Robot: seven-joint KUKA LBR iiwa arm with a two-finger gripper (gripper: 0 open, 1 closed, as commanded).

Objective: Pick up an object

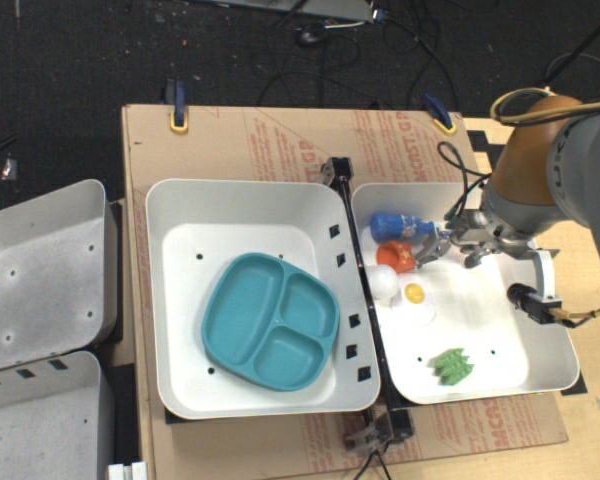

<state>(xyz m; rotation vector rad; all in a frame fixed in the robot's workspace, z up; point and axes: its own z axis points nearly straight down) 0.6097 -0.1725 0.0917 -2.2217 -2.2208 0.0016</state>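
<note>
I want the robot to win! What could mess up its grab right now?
The blue toy, orange toy, white ball and small yellow piece sit bunched together by the gripper, so it may bump one away. They also crowd the right bin's left wall, leaving little room.

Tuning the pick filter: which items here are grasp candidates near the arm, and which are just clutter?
Candidates, right bin: blue object, red-orange object, white ball, small yellow piece, green toy; gripper is beside the blue and red ones.

Clutter: teal divided plate in left bin, clamps, cables.
</note>
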